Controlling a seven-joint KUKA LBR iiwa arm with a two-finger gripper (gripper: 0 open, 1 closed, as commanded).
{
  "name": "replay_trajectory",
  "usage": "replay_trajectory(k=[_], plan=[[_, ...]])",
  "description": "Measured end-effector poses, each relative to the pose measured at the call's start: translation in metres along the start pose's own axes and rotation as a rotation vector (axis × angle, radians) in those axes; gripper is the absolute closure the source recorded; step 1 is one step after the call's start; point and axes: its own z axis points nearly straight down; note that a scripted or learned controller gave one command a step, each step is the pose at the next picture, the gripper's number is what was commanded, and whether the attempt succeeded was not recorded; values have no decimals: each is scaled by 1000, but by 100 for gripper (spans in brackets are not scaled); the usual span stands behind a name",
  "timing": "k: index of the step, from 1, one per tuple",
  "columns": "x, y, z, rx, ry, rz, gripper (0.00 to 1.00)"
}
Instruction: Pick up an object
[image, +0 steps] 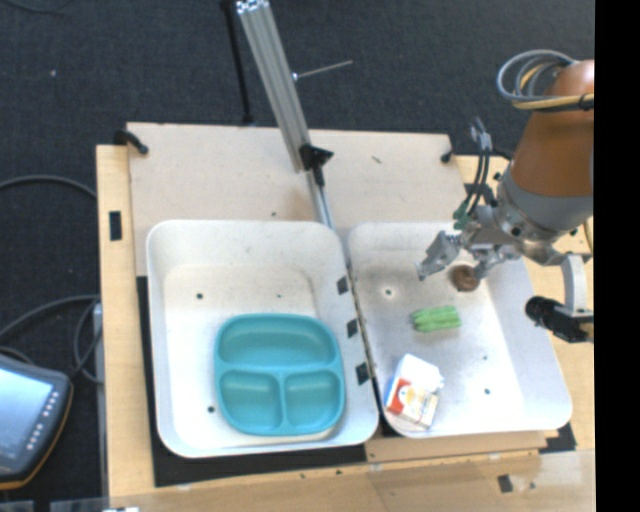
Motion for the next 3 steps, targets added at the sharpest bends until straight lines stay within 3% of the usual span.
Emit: replay_trajectory(k=[1,3], plan=[[-1,1,-11,-3,0,2,100],[-2,2,-32,-7,0,1,100]])
